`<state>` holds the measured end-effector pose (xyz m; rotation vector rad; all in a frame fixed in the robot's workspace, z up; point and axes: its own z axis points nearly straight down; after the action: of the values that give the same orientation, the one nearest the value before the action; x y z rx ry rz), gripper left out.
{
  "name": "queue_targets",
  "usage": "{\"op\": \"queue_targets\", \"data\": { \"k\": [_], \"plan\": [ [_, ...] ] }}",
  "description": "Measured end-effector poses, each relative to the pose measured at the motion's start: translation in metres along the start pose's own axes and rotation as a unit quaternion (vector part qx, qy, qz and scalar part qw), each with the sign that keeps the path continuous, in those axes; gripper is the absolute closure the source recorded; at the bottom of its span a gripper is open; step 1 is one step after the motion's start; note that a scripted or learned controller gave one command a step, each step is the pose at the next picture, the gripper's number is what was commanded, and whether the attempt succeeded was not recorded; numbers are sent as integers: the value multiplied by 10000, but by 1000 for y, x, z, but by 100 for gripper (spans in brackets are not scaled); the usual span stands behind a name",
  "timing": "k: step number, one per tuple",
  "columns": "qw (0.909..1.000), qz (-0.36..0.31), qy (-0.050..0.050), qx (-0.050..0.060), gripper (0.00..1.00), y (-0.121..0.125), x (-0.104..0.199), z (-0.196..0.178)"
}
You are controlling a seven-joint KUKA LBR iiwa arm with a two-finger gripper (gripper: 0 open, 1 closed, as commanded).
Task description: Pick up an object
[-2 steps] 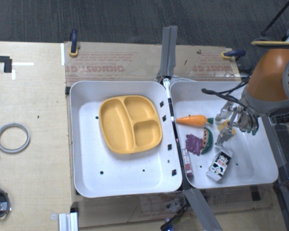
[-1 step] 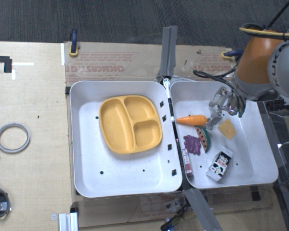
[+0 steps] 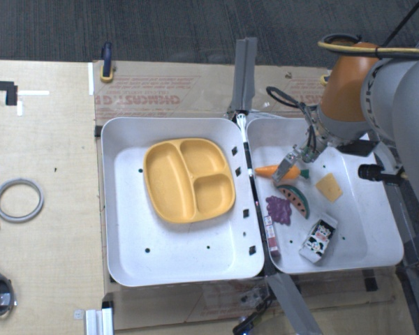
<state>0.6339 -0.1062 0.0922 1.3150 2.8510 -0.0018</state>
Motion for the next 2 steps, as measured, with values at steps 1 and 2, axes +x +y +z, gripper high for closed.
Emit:
{"op": "queue_targets", "data": {
  "k": [1, 2],
  "plan": [
    [9993, 371, -7, -4, 0, -10, 19, -140],
    [9944, 1056, 9, 11, 0, -55, -5, -35]
  ]
}}
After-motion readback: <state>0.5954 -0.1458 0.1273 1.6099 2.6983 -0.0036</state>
